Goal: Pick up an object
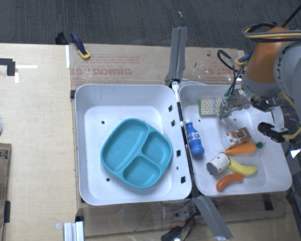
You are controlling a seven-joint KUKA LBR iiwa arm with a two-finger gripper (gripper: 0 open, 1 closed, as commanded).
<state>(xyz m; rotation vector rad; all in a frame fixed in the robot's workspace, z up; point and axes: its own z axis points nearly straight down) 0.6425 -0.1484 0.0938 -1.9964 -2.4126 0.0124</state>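
In the right white bin [271,185], the floor between the upright blue plastic bottle [194,139] and the cluster of orange carrot [241,148], yellow banana [243,168] and white cylindrical can [218,163] was open. The claw [230,107] stood beside the green patterned sponge [210,106]. The teal three-compartment plate [136,152] occupied the centre of the left white bin [85,134], leaving its margins clear.

The pale wooden desk [30,109] bears two white bins: left bin [83,134], right bin [276,182], touching side by side.
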